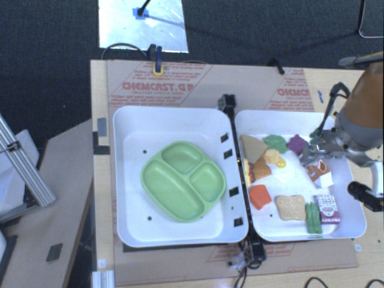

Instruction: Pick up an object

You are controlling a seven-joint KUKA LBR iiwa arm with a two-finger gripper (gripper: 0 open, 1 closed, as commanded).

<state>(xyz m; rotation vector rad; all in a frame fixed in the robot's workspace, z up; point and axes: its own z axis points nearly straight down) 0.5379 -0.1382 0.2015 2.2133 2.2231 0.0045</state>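
The gripper (313,153) hangs low over the right bin (359,218), at its far right side, just beside a small red-and-white packet (318,171) and near a purple toy piece (296,143). Whether the tool is spread or closed cannot be told from this view, and nothing is seen between it. The packet appears to be the nearest candidate: it looks light, thin and fairly stiff, with a smooth printed face that may slip. A hold across its narrow sides seems soundest, since it lies flat on the bin floor. A bread slice (290,207), an orange block (260,196) and a pink carton (327,209) lie apart from it. The left bin (128,161) holds a green divided plate (183,180).
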